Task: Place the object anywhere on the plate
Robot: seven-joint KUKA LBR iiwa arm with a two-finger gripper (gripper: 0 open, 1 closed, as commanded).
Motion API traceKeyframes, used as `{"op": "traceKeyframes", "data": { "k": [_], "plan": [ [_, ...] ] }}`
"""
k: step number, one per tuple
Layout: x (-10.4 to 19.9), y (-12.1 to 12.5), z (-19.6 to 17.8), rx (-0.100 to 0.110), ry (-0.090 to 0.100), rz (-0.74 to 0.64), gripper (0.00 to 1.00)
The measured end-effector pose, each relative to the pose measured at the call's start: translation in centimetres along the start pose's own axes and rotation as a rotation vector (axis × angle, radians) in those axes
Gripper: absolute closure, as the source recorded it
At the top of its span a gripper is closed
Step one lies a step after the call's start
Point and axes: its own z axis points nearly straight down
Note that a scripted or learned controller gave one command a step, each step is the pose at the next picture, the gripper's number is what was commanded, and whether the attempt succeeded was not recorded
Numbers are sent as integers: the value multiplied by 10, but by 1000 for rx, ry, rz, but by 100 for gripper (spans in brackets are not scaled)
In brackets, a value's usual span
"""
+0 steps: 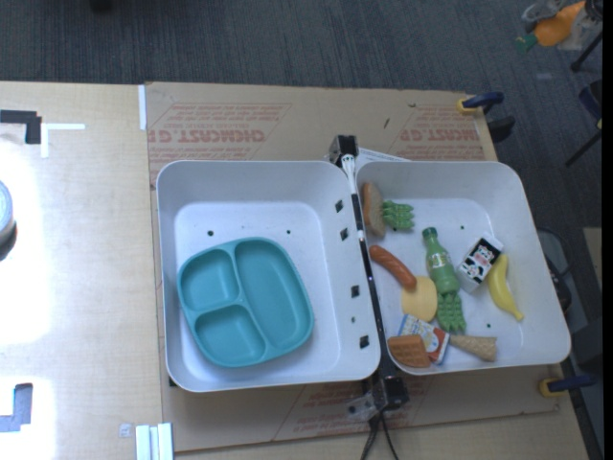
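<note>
Tool (530, 38) at top-right, off the table (77, 257), blurred; open/closed state cannot tell. Toy items incl. green bottle (440, 261), banana (504, 288), sausage (394, 267) lie in right bin (522, 209). Teal plate (245, 301) sits in left bin (239, 185).

Teal three-compartment plate (245, 301) lies flat in left bin (182, 190).

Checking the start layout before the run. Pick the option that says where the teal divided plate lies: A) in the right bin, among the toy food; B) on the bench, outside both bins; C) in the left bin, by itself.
C: the teal divided plate lies flat in the left bin, while the banana, green bottle and other toy food lie in the right bin.
</note>
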Motion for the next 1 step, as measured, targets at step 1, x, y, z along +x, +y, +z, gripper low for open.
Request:
{"op": "traceKeyframes", "data": {
  "k": [1],
  "plan": [
    [-17, 12, 11, 5, -3, 109, 100]
  ]
}}
